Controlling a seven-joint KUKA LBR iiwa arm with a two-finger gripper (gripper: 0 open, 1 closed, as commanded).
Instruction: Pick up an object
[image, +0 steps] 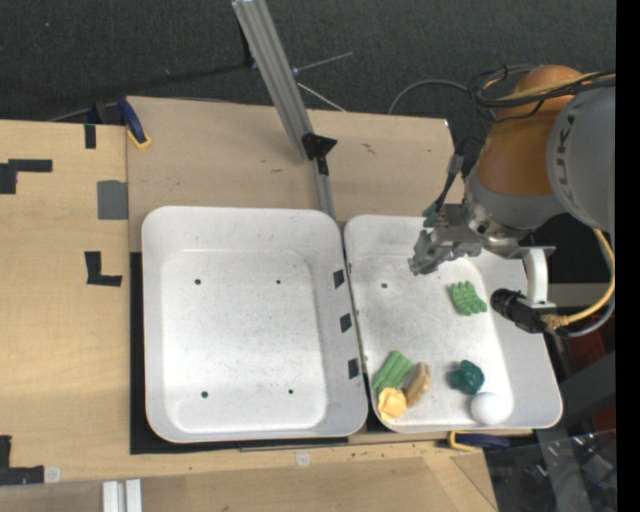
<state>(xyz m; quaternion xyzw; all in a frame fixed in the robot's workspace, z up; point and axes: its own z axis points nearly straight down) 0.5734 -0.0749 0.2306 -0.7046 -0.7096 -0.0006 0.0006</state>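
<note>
My gripper hangs over the upper middle of the right bin, its dark fingers pointing down and to the left. Nothing shows between them. A ridged light green piece lies just to the lower right of the gripper. Along the bin's front edge lie a green ribbed object, a tan piece, a yellow piece, a dark teal lump and a white ball.
The left bin sits beside the right one, joined by black clips. A slanted metal pole stands behind the bins. The arm's black cable fitting overhangs the right bin's right edge.
</note>
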